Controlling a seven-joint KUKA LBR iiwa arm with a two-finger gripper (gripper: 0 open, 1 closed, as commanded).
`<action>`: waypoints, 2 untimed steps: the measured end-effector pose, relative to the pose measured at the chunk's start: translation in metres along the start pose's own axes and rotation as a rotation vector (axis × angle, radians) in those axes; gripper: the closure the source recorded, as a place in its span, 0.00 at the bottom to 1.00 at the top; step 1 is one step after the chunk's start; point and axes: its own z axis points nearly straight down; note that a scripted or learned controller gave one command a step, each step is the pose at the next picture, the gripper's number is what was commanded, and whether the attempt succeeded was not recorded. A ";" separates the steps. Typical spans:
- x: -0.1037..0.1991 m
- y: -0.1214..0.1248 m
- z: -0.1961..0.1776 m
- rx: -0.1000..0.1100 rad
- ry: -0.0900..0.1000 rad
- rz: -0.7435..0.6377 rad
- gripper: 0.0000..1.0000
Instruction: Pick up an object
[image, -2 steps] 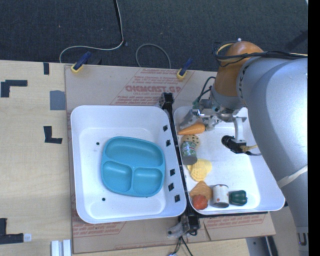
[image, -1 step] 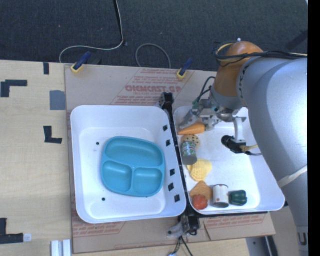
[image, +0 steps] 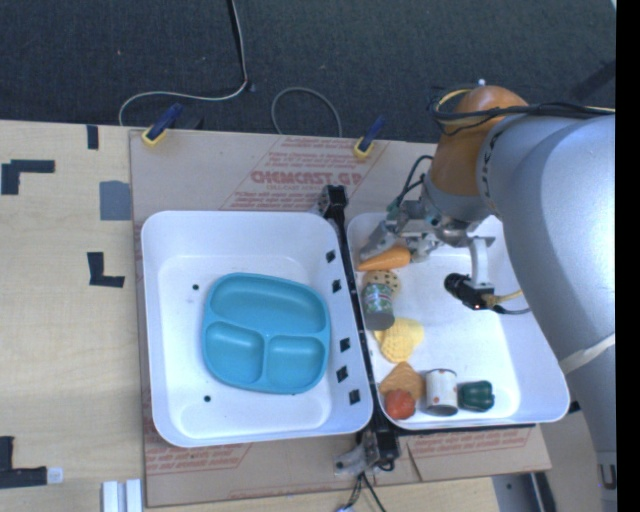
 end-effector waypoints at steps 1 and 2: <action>0.002 0.004 0.000 0.007 -0.004 0.003 0.00; 0.002 0.004 0.001 0.007 -0.003 0.003 0.00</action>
